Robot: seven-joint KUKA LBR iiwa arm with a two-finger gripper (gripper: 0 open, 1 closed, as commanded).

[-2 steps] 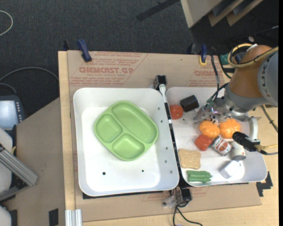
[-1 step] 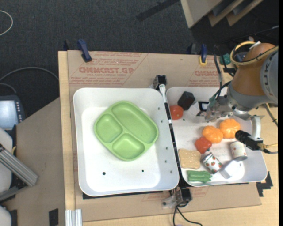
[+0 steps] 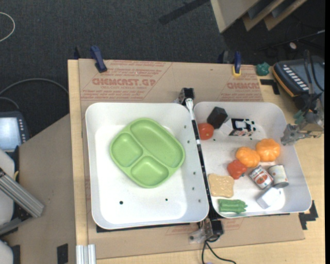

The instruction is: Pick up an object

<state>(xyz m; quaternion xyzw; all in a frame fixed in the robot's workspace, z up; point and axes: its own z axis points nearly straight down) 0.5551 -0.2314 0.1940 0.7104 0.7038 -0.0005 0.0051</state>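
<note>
Gripper [image 3: 295, 133] sits at right bin's [image 3: 291, 119] right rim, over no object; grip state can't be told. Right bin contents: pumpkin [image 3: 268, 149] and orange [image 3: 248, 156] touching, both bright orange, rounded; red can [image 3: 260, 177] on its side; toast [image 3: 220, 185]; green pepper [image 3: 231, 205]. Left bin: green tray [image 3: 147, 152].

- Dark grey carpet [image 3: 46, 36] covers the floor around the bench.
- A brown board [image 3: 154, 77] with red lettering tops the bench, held at its far edge by a blue clamp [image 3: 98, 58] and a second clamp [image 3: 236, 64].
- A pale wooden panel [image 3: 247, 13] stands at the top right.
- A thin white cable [image 3: 7, 26] loops on the carpet at the upper left.
</note>
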